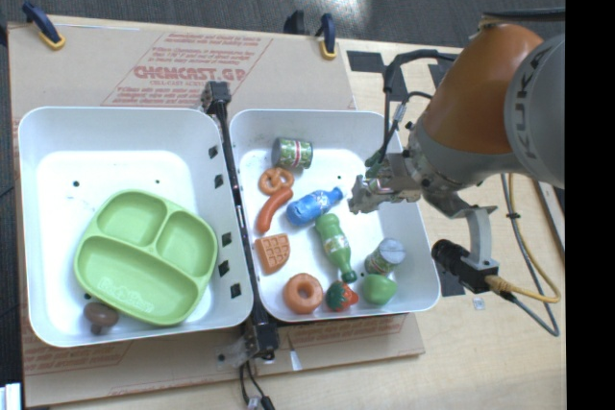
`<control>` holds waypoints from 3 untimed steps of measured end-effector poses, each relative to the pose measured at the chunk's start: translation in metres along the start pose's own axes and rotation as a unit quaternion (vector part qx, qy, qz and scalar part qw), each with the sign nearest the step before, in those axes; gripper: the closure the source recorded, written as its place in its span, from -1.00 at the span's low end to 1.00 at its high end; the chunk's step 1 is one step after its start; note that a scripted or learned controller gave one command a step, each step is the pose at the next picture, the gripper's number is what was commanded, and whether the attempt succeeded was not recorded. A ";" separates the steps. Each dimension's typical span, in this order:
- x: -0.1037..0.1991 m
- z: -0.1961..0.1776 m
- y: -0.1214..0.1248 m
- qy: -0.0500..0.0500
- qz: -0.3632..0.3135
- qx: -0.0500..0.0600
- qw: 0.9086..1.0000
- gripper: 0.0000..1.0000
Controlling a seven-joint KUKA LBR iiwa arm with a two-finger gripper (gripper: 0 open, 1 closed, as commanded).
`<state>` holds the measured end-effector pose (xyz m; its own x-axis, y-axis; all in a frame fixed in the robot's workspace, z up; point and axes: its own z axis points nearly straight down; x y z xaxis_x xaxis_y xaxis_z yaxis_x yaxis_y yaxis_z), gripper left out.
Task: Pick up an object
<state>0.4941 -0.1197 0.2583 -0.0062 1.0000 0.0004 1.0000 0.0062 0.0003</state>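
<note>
At the near edge of the right-hand white bin (415, 235), a brown ring doughnut (304, 292) lies beside a small red strawberry (341, 297), a green apple-like fruit (380, 289) and a small tin can (385, 257). Just behind them sit a square waffle (272, 253) and a green bottle (333, 244). Farther back lie a red sausage (271, 207), a blue bottle (314, 205) and a pretzel (275, 180). A green tin can (292, 153) lies on its side near the far wall.

The left-hand white bin (58, 158) holds a light green divided plate (146, 255) with three compartments. A small brown object (99, 315) rests at the plate's near left corner.

The gripper (370, 191) hangs over the right side of the right-hand bin, just beside the blue bottle's cap. Whether it is apart or together cannot be told, and nothing shows between its tips. The grey and orange arm (480, 101) reaches in from the right.
</note>
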 end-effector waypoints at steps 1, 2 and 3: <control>-0.022 0.050 -0.018 -0.001 0.000 0.001 1.000 1.00; -0.044 -0.027 0.017 -0.001 0.000 -0.001 1.000 1.00; -0.062 0.041 0.037 0.000 0.000 0.002 1.000 1.00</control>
